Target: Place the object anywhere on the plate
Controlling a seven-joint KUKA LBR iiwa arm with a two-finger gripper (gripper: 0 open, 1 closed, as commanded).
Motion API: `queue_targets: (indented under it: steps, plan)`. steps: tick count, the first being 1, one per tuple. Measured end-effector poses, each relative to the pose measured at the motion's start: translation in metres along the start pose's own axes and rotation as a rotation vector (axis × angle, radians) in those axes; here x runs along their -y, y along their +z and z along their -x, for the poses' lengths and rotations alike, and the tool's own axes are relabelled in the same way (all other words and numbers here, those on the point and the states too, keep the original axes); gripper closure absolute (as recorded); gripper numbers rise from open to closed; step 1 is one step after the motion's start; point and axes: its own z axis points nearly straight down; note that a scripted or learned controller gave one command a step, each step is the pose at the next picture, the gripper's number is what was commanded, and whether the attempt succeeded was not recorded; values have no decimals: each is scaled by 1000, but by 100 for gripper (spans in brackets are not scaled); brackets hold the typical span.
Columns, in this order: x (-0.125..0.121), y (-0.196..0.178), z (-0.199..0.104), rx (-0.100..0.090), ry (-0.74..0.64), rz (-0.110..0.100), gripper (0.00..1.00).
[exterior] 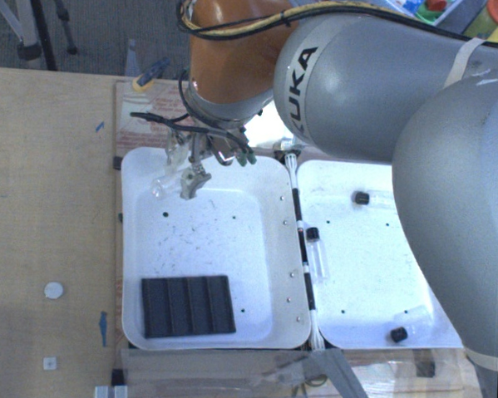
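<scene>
Hanging over the far left corner of the left shallow white plastic bin [270, 195], the two-finger metal gripper [186, 176] points down; how far it is open cannot be told, and nothing is visibly between its tips. A dark grey ribbed rectangular plate [187, 306] lies flat by that bin's near edge. The right shallow white bin [358, 266] carries two small black round pieces [361, 197].

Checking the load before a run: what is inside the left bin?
A dark ridged plate lies at the left bin's near edge. The gripper hangs over its far corner, covering that part.
</scene>
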Motion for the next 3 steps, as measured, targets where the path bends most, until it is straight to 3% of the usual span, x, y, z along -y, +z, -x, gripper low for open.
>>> queue_targets:
  steps: [1, 2, 3]
  plan:
    - [-1, 11, 0, -3, -151, 1, 100]
    - [0, -17, 1, 4, -475, 0, 100]
    - [8, 38, -4, -2, -813, 3, 100]
